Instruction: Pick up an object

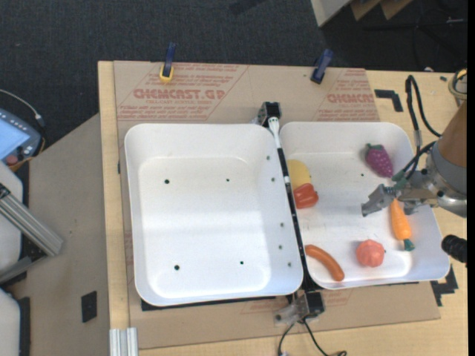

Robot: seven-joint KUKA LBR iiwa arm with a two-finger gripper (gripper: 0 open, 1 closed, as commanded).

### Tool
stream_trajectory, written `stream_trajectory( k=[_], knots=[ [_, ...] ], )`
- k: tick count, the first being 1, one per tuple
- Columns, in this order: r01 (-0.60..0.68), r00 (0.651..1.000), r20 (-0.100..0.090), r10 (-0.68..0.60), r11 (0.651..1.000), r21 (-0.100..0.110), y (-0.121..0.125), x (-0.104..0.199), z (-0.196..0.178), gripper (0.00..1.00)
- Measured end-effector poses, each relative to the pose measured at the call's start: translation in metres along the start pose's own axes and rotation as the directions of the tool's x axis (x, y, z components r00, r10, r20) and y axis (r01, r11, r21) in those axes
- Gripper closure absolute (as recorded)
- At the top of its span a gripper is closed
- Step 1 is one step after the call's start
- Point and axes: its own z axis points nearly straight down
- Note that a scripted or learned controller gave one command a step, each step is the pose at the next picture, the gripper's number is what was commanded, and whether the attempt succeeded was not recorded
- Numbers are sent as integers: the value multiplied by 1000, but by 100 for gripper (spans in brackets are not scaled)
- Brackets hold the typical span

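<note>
Two shallow white bins sit side by side on a brown cardboard sheet (223, 87) clamped to a bench, with dark carpet (111, 13) beyond. The left bin (200, 213) is bare. The right bin (341, 154) holds purple grapes (378, 159), a carrot (401, 223), a pink strawberry (369, 253), a sausage (325, 262) and a yellow-and-red piece (300, 184) against the divider. The gripper (382, 199) hovers just left of the carrot, fingers parted, holding nothing.

Both bins (200, 221) appeared smooth, glossy white plastic. The table (223, 87) surface was matt brown cardboard with red print. Toy carrot (401, 222) and sausage (325, 262) looked shiny plastic.
</note>
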Motion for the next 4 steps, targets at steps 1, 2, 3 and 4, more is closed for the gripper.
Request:
stream_trajectory(
  k=[1,2,3,4],
  knots=[
    [12,1000,-3,-12,1000,-11,178,97,1,0],
    [2,1000,3,-2,1000,-7,175,90,-10,100],
    [2,1000,3,-2,1000,-23,175,92,-203,100],
    [5,1000,0,-5,1000,-16,144,132,-301,100]
  ],
)
